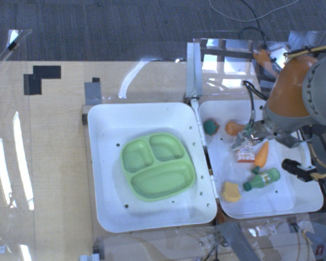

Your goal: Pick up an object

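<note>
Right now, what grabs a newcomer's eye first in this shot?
The green divided plate in the middle of the left bin stands out most. Next comes the orange band on the arm at the right, with the end effector low over the right bin. Small items cluster there: a green bottle, an orange carrot and a teal ball.

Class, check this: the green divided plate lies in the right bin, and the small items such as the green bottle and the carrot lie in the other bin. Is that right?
Not quite. The camera view shows the green divided plate in the left bin, not the right. The rest stands: the green bottle and the carrot lie in the other bin.
</note>
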`<state>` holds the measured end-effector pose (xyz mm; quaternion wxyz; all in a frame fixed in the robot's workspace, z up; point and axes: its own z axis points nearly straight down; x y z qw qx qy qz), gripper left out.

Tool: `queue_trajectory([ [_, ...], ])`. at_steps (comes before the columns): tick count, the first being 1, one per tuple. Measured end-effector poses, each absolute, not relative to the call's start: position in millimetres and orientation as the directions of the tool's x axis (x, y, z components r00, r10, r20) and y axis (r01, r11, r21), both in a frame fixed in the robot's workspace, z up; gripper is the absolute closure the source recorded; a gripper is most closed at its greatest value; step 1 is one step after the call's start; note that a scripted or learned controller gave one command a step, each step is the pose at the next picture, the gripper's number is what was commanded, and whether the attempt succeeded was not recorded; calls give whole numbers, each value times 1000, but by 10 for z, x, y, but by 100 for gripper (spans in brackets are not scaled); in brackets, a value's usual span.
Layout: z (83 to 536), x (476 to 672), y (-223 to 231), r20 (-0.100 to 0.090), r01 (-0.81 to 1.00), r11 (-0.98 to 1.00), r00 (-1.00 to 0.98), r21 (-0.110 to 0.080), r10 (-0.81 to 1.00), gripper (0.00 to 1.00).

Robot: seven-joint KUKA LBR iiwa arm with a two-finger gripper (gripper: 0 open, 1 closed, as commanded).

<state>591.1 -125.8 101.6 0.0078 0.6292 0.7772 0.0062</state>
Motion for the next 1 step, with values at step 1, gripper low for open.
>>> queue_trajectory([
  [1, 2272, 5804, -682, -3, 967, 255, -255, 9, 967, 100],
])
